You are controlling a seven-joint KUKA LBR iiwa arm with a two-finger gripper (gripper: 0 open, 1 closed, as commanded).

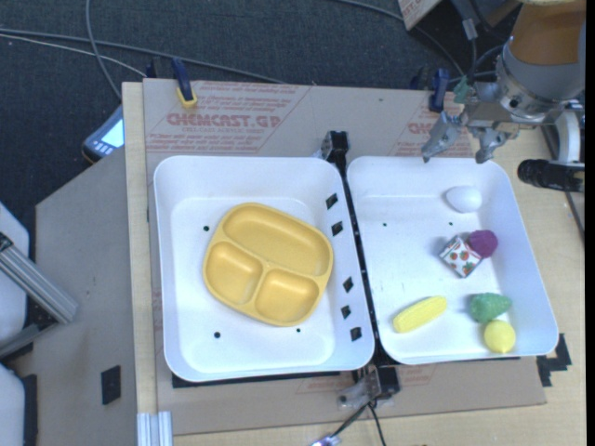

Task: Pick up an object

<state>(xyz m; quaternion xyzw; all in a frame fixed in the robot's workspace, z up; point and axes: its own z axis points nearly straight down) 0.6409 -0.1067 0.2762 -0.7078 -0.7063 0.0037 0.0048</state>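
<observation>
The gripper [458, 149] hung with fingers spread and holding nothing above the right bin's [400, 277] far edge. The white egg [462, 197] lay just below it; it seemed about to descend and close.

Arm [544, 40] at right; gripper [460, 149] jaws spread, empty.

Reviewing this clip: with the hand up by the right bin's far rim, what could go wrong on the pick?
The open hand hangs above the right bin's far rim, so a straight descent might hit the rim. The white egg looks smooth and could slip. The patterned cube touches the purple piece, so a grasp could snag both.
</observation>
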